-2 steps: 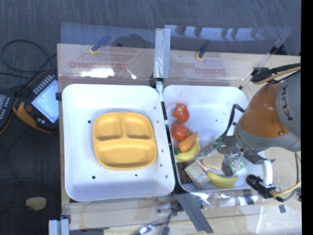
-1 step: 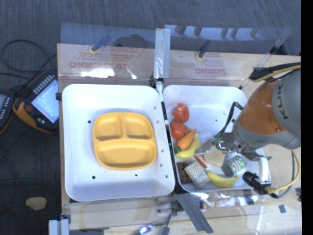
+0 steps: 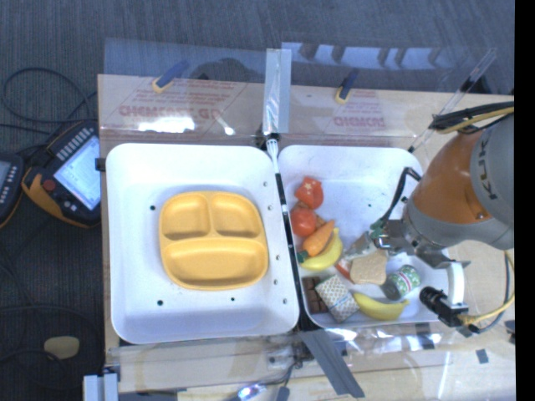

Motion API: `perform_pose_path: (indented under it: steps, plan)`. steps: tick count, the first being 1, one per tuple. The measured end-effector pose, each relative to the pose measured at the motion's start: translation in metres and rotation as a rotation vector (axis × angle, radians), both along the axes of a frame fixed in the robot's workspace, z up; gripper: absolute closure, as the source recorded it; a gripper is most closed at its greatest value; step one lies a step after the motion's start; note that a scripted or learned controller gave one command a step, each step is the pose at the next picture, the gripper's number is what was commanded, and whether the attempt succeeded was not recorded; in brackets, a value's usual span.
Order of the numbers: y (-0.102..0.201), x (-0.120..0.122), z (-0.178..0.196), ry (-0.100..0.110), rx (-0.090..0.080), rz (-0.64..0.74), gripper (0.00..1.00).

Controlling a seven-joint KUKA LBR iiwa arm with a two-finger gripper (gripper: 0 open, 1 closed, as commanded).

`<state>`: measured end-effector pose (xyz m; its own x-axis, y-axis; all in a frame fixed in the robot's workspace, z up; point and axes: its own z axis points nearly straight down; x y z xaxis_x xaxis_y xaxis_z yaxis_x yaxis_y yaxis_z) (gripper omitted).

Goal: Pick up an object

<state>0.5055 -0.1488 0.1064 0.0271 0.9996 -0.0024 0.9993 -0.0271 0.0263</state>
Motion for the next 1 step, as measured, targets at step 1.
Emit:
perform_pose_path:
  steps: [1]
  plan:
    - [0.0526, 0.0227, 0.1196, 0.029, 0.002, -0.131, 1.00]
